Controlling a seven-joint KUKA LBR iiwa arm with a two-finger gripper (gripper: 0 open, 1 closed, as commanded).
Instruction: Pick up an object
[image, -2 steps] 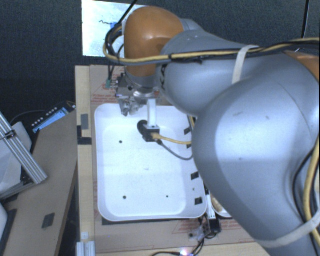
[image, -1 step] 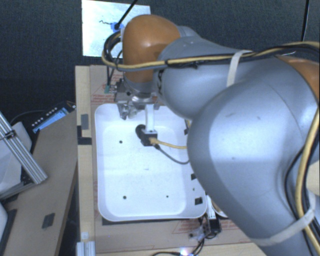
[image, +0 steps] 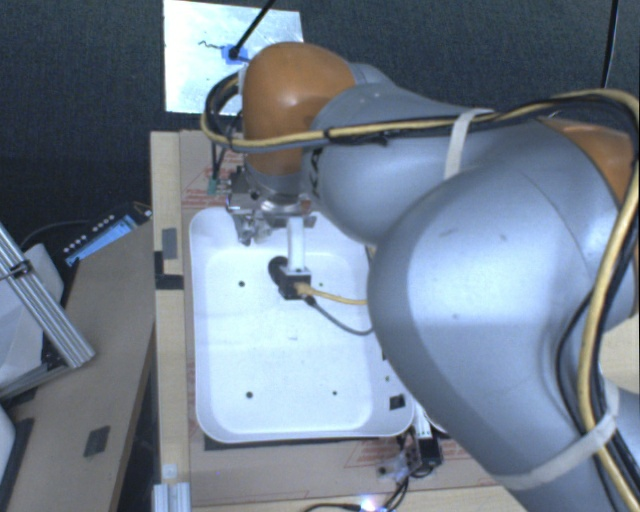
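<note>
Object: no loose item can be made out on the visible floor of the white bin (image: 250, 400) | gripper (image: 268, 228) hangs over the bin's far end (grey arm (image: 480, 250) covers the right side) | claw state: cannot tell

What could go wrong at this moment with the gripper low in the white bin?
The gripper hangs near the far wall of the white bin; it might bump the rim. The yellow cable trails into the bin and could snag. The bulky arm hides much of the bench, so objects there go unseen.
</note>
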